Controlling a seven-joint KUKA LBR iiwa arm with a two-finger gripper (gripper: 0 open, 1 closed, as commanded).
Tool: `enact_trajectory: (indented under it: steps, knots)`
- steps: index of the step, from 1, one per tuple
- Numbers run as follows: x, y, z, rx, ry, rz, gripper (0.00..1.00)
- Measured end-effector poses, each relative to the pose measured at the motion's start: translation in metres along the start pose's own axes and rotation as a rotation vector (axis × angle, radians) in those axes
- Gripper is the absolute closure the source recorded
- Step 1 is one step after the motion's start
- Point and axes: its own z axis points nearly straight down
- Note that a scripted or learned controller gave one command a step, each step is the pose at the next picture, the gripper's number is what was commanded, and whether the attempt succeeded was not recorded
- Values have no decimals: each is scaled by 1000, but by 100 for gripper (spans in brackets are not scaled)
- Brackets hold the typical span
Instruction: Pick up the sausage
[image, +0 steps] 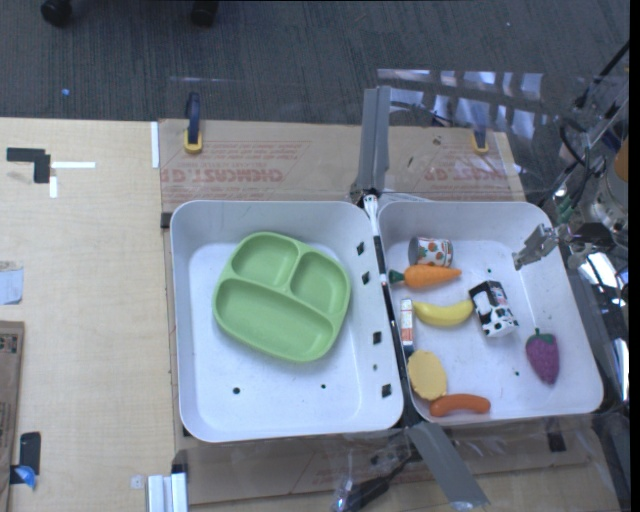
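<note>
The sausage (460, 404), a short orange-red link, lies flat at the near edge of the right bin (575, 300), just below a round yellow piece (427, 374). My gripper (532, 248) hangs over the bin's far right corner, well away from the sausage and up to its right. Nothing shows in the gripper. The arm behind it runs off the right side of the view.
The right bin also holds a small can (431, 250), a carrot (430, 276), a banana (443, 313), a black-and-white carton (492, 308), a purple fruit (543, 356) and a thin tube (407, 325) by the left wall. A green divided plate (283, 296) lies in the left bin (190, 330).
</note>
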Motion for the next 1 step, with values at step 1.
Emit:
enact_trajectory:
  steps: [1]
  knots:
    - [58, -59, 97, 1, 1, 2, 0]
